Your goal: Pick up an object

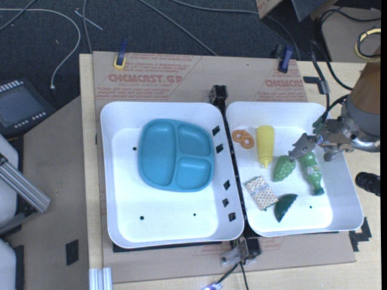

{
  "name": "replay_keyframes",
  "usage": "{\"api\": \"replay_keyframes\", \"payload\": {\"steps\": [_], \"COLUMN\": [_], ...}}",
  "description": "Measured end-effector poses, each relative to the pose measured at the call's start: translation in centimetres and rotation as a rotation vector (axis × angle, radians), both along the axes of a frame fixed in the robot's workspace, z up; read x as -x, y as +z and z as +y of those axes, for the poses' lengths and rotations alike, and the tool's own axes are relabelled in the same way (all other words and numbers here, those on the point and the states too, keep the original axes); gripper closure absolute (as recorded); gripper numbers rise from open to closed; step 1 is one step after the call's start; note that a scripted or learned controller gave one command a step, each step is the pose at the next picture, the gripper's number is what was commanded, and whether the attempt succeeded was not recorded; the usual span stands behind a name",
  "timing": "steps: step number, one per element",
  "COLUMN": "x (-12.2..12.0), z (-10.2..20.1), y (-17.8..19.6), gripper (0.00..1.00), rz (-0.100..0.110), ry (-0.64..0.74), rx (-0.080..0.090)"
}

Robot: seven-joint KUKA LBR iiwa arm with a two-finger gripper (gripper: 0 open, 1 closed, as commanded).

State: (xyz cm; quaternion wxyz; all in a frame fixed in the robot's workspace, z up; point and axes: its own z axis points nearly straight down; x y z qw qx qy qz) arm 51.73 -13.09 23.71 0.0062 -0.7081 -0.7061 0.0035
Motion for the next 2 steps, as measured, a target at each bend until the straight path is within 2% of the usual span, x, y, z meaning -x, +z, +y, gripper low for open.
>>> {"api": "replay_keyframes", "payload": {"steps": [1,2], "x": [-0.2,0.8], "z": [0.0,0.0], "y": [0.6,-5.0], "gripper": [0.0,0.0], "rz": [-0.012,-0.006], "ry": [0.003,0.002], "rx": [0.002,0.001]}}
